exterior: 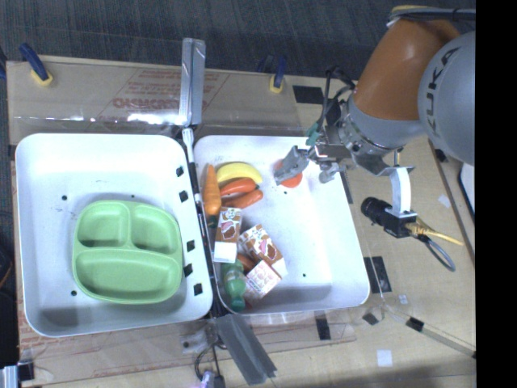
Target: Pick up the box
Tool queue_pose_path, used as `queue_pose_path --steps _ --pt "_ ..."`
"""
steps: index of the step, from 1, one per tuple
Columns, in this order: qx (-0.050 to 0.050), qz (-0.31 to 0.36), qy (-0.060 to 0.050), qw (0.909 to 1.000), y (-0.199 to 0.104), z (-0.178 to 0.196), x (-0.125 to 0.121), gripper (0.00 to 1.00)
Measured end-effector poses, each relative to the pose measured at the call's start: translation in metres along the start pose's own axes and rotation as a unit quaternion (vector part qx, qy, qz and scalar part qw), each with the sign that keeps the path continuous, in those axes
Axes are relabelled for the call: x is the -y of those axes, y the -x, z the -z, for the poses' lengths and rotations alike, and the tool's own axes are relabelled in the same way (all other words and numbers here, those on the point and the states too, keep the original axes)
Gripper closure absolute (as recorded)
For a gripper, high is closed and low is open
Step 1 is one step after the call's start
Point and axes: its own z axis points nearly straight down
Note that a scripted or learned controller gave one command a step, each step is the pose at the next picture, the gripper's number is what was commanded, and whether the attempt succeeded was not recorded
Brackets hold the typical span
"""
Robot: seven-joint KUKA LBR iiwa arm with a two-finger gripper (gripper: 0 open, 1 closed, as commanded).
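Gripper (300, 164) hovers over far side of right bin (323, 257), holding small red-orange thing (289, 176) clamped between fingers, looks like toy food, not box. Boxes sit lower in pile: one box (230, 224) by carrot (211, 191), two more cartons (262, 259) just nearer, all jammed against left wall. Banana (240, 170) and sausages (242, 192) at far end of pile. Green tray (127, 250) alone in left bin. My guess: wrong item grabbed, box untouched, crowding makes clean grab tricky.
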Motion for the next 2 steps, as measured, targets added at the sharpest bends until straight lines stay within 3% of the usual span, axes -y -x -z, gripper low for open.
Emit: queue_pose_path --steps 1,2 --pt "0.001 -0.016 0.003 0.9999 0.058 -0.174 0.042 0.0" --pt "0.007 -0.06 0.003 0.9982 -0.011 -0.183 0.01 0.0"
